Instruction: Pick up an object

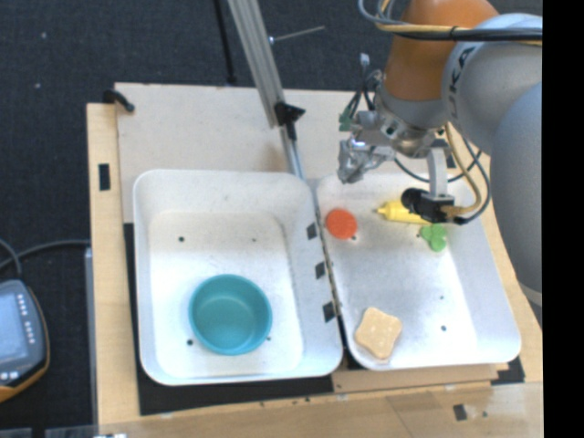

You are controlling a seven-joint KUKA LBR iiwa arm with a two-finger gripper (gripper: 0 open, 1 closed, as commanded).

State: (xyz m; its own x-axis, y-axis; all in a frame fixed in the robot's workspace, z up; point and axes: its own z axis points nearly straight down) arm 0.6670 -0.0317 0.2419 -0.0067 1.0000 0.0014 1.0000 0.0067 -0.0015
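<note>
Hovers at the right bin's point(474, 322) far edge, gripper point(351, 173) clear of everything — finger state impossible to tell. Nearest candidate: orange disc point(341, 224), just below — easiest reach.

Even overhead light, soft shadows; white bins point(301, 272) bright, slightly soft focus, grainy.

My arm point(493, 71) comes in from the right, its grey body bent downward past the orange band point(429, 39) at the wrist. The hand point(354, 170) hangs below that wrist, pointing down, cables looping beside it. I cannot make out how its tips are set.
</note>
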